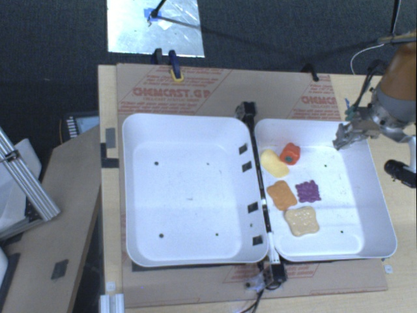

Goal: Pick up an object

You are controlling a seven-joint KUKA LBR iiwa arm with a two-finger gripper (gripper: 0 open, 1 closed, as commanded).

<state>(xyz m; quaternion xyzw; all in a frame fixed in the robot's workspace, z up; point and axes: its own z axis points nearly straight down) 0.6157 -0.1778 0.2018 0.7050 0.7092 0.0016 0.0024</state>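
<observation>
Cardboard covers our worktop (195,83) under 2 white bins (189,194). Our claw (343,139) hovers at 2 o'clock over the right bin (365,194); its spread we cannot tell. We judge approach: next, descend toward the orange object (290,152) at 9 o'clock.

Both white bins (189,126) look like smooth, slightly glossy plastic. Under them lies matt brown cardboard (215,87) with red print. Beyond the bench's far edge, a shiny metallic sheet (155,18) lies on dark, rough carpet (52,44).
</observation>
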